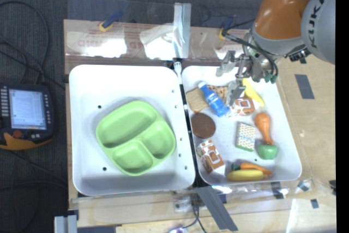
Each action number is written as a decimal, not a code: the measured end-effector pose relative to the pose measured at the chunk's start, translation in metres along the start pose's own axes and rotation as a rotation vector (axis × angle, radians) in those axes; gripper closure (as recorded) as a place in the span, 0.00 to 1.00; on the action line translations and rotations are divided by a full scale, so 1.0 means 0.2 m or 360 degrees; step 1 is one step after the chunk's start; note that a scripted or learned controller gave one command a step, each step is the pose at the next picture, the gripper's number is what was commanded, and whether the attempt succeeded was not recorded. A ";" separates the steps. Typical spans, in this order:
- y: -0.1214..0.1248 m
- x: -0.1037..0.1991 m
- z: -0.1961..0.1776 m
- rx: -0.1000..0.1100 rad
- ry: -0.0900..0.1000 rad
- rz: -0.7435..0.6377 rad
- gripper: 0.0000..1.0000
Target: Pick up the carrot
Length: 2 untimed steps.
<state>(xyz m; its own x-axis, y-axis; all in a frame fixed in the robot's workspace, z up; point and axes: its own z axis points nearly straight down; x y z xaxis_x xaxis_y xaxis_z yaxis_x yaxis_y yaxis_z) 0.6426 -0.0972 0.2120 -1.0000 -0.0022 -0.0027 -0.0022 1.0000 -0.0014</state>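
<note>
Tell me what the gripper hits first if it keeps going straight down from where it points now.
Probably the blue packet or the wrappers beside it in the right bin, not the carrot; the gripper hangs above them, though depth is unclear.

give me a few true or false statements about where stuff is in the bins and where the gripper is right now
1. The green divided plate lies in the left bin. True.
2. The carrot lies on the green plate. False: it lies in the right bin, near the front edge, beside the banana.
3. The gripper is over the right bin's far part. True.
4. The gripper is directly above the carrot. False: it hangs at the bin's opposite end.
5. The blue packet lies in the left bin. False: the right one.
</note>
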 end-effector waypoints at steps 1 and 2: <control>-0.32 -0.07 0.32 -0.0003 0.0012 0.0073 0.00; -0.62 0.24 0.57 0.0004 -0.0029 -0.0226 0.00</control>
<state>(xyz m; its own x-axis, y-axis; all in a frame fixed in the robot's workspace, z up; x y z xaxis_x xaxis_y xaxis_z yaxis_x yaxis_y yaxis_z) 0.5959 -0.2220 0.0978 -0.9894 -0.1437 -0.0204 -0.1436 0.9896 -0.0054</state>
